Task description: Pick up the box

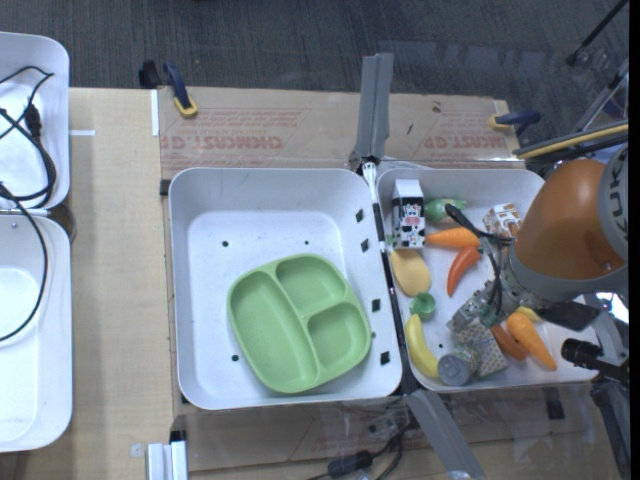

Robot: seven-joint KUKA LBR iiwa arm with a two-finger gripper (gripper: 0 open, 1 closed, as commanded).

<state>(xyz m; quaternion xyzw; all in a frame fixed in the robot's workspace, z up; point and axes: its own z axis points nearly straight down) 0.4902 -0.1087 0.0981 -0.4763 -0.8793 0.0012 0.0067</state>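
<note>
In the right bin [530, 180], low on its right side, the claw [487, 306] hangs under the arm's [568, 230] broad orange band, down among a heap of toy food. Whether its tips are spread or pressed together I cannot tell; the arm's bulk and the clutter hide them, and nothing can be seen pinched there.

Just beside the claw lies a crumpled grey packet [478, 340], with a small grey round lid [453, 369] at its lower left. To the claw's right, 2 carrots [524, 336] lie close together, slanting down toward the bin's corner. To its left, an orange pepper [461, 268] leans at a slant, and above that a longer carrot [453, 237] lies crosswise with a green leafy top [438, 209] near it.

Further left, a pale yellow pear-shaped piece [410, 271] rests against the wall between the bins, a small green ring [423, 305] sits below it, and a banana [420, 348] curves along the lower left corner.

The box [408, 213], white with dark print on its face, stands at the top left of the right bin, close to the dividing wall and well apart from the claw.

The left bin [200, 298] holds 1 green plate [299, 321] with 3 sections, lying flat toward its lower middle. Both bins sit on brown cardboard [260, 128] over the bench.
</note>
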